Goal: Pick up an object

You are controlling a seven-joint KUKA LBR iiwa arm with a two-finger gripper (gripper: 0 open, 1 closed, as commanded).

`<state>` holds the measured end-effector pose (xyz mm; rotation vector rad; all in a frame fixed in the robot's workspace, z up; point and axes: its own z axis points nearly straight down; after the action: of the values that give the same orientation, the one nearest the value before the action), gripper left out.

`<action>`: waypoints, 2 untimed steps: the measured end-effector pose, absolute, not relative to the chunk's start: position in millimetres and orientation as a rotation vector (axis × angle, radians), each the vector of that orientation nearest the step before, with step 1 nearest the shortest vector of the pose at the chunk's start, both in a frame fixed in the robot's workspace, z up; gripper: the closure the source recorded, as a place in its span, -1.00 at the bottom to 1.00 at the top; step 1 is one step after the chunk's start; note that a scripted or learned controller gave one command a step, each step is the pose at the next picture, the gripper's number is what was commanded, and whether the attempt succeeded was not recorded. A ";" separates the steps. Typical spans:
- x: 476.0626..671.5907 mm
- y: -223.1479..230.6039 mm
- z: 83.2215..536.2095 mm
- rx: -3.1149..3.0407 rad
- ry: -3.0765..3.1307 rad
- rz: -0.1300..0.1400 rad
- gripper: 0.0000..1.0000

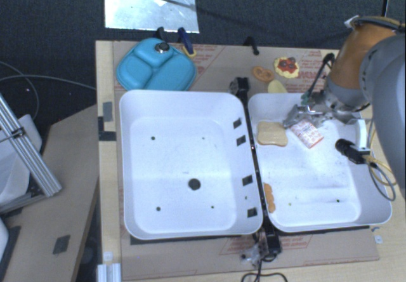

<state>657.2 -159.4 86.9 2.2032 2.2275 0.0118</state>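
We see the gripper (302,114) low over the far part of the right bin (330,214), the arm reaching in from the right. We cannot tell whether its jaws are apart or together, nor whether they touch anything. A red-and-white packet (308,134) lies just near of it on the bin floor, with a tan toast slice (271,134) just left of the packet. A small orange piece (268,197) sits against the bin's left wall. A blue container (155,66) rests on the worktop (216,61) beyond the left bin (146,211).

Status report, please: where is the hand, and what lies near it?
Hand low over right bin, far end. Red-and-white packet just beside it, bread slice further left. Orange piece by left wall, apart.
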 end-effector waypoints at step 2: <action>676.3 -39.7 130.6 2.201 2.199 0.011 -1.00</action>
<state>676.3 -39.7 130.6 2.2005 2.1992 0.0111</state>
